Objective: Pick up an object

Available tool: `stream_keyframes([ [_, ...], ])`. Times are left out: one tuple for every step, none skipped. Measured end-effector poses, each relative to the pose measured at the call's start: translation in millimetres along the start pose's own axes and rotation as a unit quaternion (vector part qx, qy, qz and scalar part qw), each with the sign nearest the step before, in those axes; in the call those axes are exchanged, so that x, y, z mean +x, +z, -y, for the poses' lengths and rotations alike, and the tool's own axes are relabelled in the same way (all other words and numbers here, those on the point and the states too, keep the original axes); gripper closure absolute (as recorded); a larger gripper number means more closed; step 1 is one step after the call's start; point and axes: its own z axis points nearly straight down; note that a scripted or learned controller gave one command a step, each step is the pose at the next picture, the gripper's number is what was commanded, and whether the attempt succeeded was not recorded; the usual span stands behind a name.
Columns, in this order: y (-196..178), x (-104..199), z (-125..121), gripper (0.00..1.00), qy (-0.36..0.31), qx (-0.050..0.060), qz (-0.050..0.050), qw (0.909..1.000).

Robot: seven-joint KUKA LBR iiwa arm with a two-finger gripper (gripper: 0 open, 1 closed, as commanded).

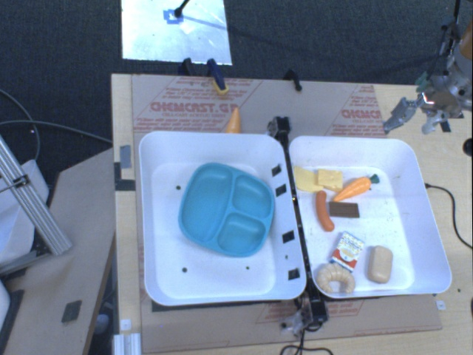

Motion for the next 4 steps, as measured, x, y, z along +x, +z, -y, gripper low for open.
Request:
stream_keyframes([
  [106.6,-15.7,50.0,0.0,0.002,0.002,-0.001,1.0],
  [203.5,-14.7,135.1,0.0,0.002,0.004,-0.002,1.0],
  [200.0,-14.9,167.4,0.0,0.002,0.002,-0.001,1.0],
  [188.8,-15.6,165.0,1.0,0.002,-0.001,0.001,1.0],
])
